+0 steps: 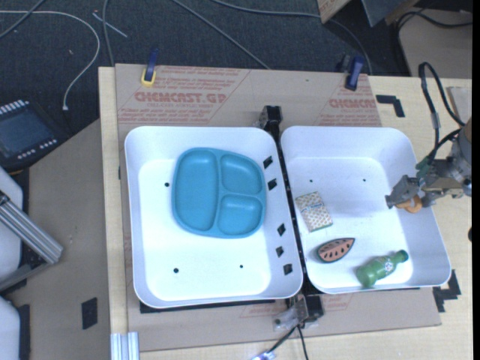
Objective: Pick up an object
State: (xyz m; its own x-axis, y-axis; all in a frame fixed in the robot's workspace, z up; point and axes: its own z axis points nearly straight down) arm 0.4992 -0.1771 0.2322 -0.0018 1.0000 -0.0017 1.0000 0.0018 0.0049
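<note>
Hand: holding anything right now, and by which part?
Cannot tell. The hand sits at the right bin's right edge with something small and orange at its tip, too small to identify.

A brown board point(247, 88) printed with red lettering is seen clamped at its far edge, with cables point(82, 21) strewn across dark carpet point(225, 13) beyond it.

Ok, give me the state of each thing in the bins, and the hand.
blue divided plate: flat in the left bin
patterned packet: flat in the right bin
watermelon slice toy: flat, below the packet
green bottle: on its side, near front rim
hand: at the right bin's right edge
</note>
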